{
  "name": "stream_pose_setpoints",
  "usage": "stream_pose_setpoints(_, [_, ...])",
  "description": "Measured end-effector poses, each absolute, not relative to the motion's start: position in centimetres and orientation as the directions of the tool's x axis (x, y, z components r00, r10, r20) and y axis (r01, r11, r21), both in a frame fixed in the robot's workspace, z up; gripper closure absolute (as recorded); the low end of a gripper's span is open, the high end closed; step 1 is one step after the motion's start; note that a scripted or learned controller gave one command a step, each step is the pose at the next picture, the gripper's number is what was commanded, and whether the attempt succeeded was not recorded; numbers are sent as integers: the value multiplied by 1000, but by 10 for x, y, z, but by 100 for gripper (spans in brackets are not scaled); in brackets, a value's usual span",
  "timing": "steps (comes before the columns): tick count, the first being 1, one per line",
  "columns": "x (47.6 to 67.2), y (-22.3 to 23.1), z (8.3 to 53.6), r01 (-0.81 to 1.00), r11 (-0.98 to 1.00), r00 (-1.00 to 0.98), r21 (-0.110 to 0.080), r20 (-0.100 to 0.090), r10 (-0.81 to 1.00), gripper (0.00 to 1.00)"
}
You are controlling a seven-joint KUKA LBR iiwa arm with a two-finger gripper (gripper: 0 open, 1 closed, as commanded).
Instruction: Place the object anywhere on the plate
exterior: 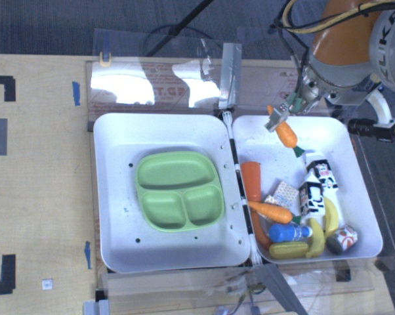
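Claw [277,118]: clenched on a carrot [287,135] (above the right bin [361,156])
Plate [180,189]: green, in the left bin [112,176]

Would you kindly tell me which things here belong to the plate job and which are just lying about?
Job: tool, small carrot at its tip, green plate.

Lying about: banana, blue bottle, orange stick, second carrot, black-and-white bottle.

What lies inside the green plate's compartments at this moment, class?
Nothing lies in the green plate: all three compartments show bare. The toy carrot hangs at the gripper over the right bin.
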State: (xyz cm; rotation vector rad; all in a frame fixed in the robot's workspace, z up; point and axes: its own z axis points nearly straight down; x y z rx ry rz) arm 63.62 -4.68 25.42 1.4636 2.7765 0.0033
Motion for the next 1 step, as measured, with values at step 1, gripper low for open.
stream_pose_setpoints(1, [620, 36, 205, 810, 586, -586, 0, 0, 810, 100])
